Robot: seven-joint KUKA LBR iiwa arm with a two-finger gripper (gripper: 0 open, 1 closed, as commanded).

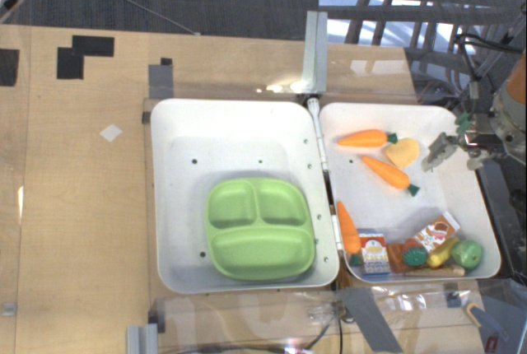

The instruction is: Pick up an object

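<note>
The right bin holds toy food. Two orange carrots lie at its far left, with a pale yellow heart-shaped piece between them. A third carrot lies along the bin's left wall. Along the near edge sit a small carton, a red-and-white packet, a yellow piece and a green round fruit. My gripper hangs over the bin's right side, just right of the heart-shaped piece, open with nothing between its fingers.
A green divided plate sits in the left bin, toward the near side. A metal divider separates the bins. The arm's wrist and cables crowd the right edge.
</note>
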